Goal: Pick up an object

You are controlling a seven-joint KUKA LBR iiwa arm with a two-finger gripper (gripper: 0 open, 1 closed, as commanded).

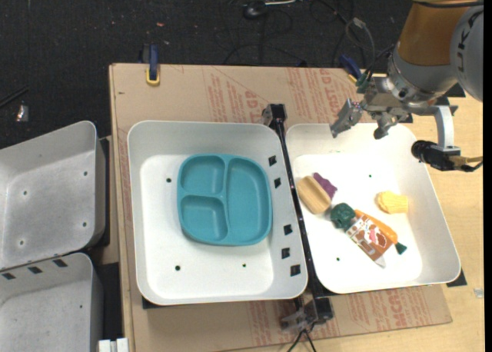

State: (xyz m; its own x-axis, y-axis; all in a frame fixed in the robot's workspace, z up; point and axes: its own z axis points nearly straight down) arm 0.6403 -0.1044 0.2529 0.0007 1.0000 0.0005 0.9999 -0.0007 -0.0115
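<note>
The right bin [430,262] holds a tan bread-like piece [313,194] with a purple piece [327,186] at its upper right. Beside them lie a dark green lump [341,214], an orange and brown packet [372,237] and a yellow piece [393,203]. My gripper [364,121] hangs over the back edge of the right bin, well above and behind these objects. Its two fingers stand apart, open, with nothing between them.
The left bin [146,266] holds a teal divided plate [225,199]. A black divider with clips [288,189] runs between the bins. Grey lids [46,189] lie at the far left. A black attachment [432,152] sticks out from the arm above the right bin's right edge.
</note>
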